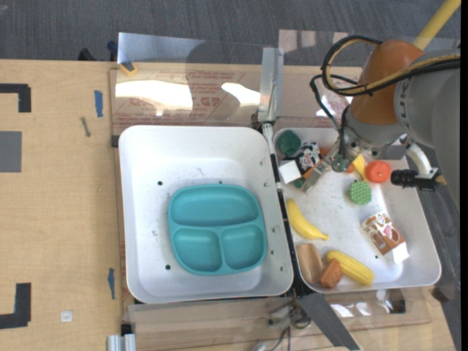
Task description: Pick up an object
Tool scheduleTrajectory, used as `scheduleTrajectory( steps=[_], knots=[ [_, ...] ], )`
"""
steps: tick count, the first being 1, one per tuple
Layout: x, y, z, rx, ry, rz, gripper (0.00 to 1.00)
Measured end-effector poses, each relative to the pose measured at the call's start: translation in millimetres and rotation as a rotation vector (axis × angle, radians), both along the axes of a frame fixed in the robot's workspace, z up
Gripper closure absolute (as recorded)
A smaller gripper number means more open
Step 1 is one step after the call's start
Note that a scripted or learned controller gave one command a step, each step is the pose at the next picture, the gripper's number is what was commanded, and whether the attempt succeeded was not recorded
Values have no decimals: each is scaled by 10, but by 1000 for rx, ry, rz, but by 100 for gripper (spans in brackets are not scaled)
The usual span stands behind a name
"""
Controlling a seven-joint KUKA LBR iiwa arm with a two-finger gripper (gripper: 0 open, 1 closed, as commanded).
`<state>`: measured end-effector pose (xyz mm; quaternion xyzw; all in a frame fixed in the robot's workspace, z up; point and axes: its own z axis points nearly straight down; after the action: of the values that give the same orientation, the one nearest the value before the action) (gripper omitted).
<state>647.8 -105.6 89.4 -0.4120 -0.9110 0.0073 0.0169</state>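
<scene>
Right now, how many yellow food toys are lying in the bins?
2 clearly: a banana by the right bin's left wall, and a corn cob near its front edge. A small yellow-orange piece beside the gripper might be a third; the arm may hide more.

The arm (431,108) is a thick, rounded grey body with smooth, matte casing. Above the wrist sits a broad orange band (384,79), dome-shaped and glossy. Black cables (338,68) loop loosely around the orange section, curving in wide arcs and running down beside the wrist. Below the band the wrist narrows into a lighter grey and white fitting (365,139). A short black cylindrical part with a pale tip (415,177) juts sideways from the white mount.
</scene>
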Motion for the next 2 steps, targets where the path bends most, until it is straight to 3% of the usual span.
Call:
scheduleTrajectory(
  steps=[1,2],
  knots=[
    [-966,-148,-2,-1,-43,106,0],
    [-68,-77,-17,-4,-43,-28,0]
  ],
)
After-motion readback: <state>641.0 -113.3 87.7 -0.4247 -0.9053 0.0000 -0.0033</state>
